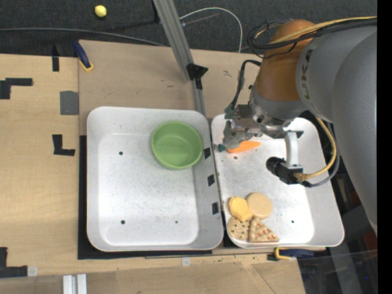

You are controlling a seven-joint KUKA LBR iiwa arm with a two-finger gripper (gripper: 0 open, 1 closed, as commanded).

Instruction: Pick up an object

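My gripper (232, 138) hangs over the far left part of the right bin (306, 225), pointing down. An orange carrot-like piece (247, 145) lies on the bin floor right beside the fingers, touching or nearly touching them. Whether the piece sits between the fingers is hidden by the wrist. At the bin's near edge lies a cluster of toy foods: a yellow piece (240, 209), a tan round cookie (260, 204), a cracker (239, 228) and a pizza slice (262, 231).
A green bowl (177, 144) sits in the far part of the left bin (122, 195). A grey pole (174, 29) slants in from the top to the divider between the bins. The arm's black cable fitting (283, 169) hangs over the right bin's middle.
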